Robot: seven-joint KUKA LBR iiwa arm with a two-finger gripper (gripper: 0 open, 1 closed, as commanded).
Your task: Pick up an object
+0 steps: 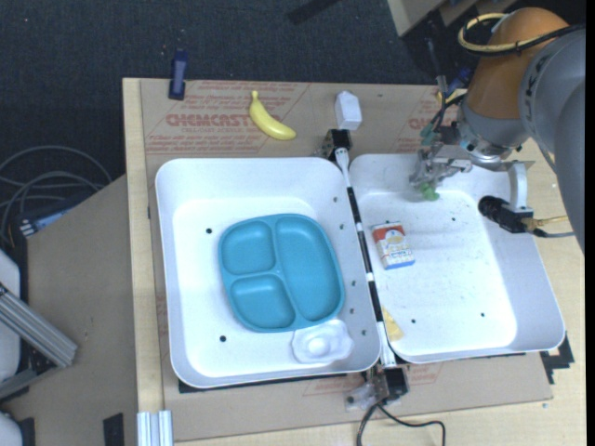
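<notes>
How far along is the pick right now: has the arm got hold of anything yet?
Done: the arm has reached into the right bin, with the gripper low near its far edge. In hand: nothing I can confirm; a small green bit shows at the fingertips, but it is too small to identify. Left: grasp and lift. The small carton lies untouched mid-bin; the blue tray and clear cup sit in the left bin.

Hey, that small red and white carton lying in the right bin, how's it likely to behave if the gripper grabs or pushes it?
The small red and white carton lies flat on the right bin floor, so it probably slides rather than rolls. It looks like thin card: likely light, possibly crushable under a firm squeeze. Lying so low, it may be awkward to grip.
</notes>
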